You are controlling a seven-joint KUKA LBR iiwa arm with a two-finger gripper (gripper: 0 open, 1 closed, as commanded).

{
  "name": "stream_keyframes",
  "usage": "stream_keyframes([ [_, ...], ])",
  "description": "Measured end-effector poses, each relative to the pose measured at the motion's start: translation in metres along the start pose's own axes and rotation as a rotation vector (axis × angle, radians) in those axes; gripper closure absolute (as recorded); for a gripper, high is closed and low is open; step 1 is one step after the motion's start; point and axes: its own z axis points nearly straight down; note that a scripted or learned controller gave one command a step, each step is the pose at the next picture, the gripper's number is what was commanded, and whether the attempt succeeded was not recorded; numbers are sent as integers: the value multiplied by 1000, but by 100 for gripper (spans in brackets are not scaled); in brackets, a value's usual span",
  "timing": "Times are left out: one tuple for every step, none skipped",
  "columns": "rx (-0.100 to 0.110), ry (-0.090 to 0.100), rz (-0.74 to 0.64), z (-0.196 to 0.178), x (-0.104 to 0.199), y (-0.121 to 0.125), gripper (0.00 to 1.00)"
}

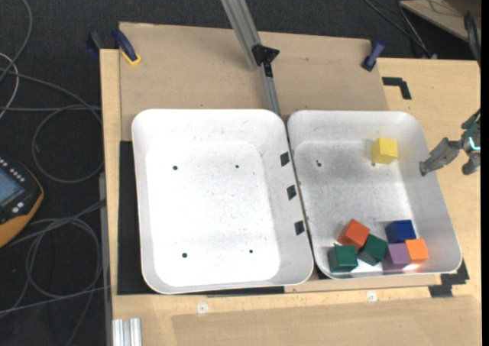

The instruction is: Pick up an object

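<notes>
The right bin [336, 184] holds several small blocks. A yellow block [384, 150] sits alone near its far right corner. Along the near edge cluster a red-orange block [354, 232], two dark green blocks [374, 248] [343, 258], a blue block [399, 231], a purple block [396, 255] and an orange block [416, 250]. My gripper [451, 162] reaches in at the right edge of the view, just outside the right bin's rim, right of the yellow block. It is open, with nothing between its fingers [436, 159].
The left bin [206, 199] lies beside the right one, with black clips [289, 192] along the shared edge. A grey metal pole [244, 24] slants up from the bench behind the bins. Blue clamps [127, 48] [374, 54] hold the board's far corners.
</notes>
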Motion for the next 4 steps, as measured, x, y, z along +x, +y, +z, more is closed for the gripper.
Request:
stream_keyframes([
  [-4,-1,-1,-2,0,1,0],
  [3,1,0,61,4,2,0],
  [2,0,0,107,-1,7,0],
  [3,1,0,153,4,0,0],
])
